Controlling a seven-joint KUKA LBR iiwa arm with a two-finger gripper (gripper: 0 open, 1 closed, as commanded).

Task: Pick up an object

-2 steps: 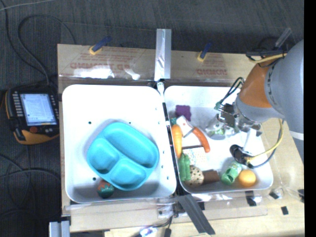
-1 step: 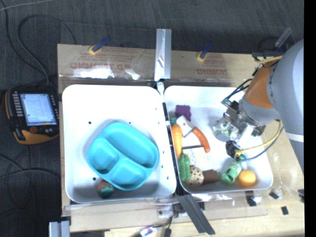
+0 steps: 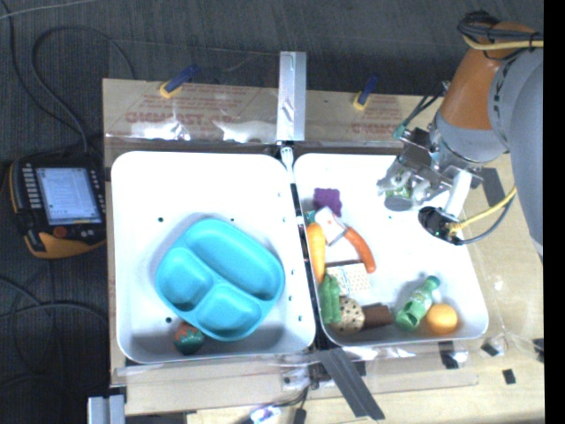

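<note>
The right bin (image 3: 459, 259) holds several toy foods: a purple piece (image 3: 327, 198), a white card-like piece (image 3: 331, 229), an orange-red sausage (image 3: 360, 248), an orange carrot (image 3: 315, 250), a white waffle block (image 3: 352, 281), a green vegetable (image 3: 329, 301), a speckled cookie piece (image 3: 350, 314), a brown block (image 3: 378, 314), a green bottle (image 3: 417, 302) and an orange fruit (image 3: 441, 318). My gripper (image 3: 399, 186) hangs over the upper right part of this bin, above bare white floor, well away from the toys. Nothing shows between its fingers.
The left bin (image 3: 141, 193) holds a blue sectioned tray (image 3: 219, 276) with a small red-and-green toy (image 3: 186, 336) at its lower edge. A pendant (image 3: 57, 203) lies left of the bench. A metal divider post (image 3: 291, 95) stands behind the bins.
</note>
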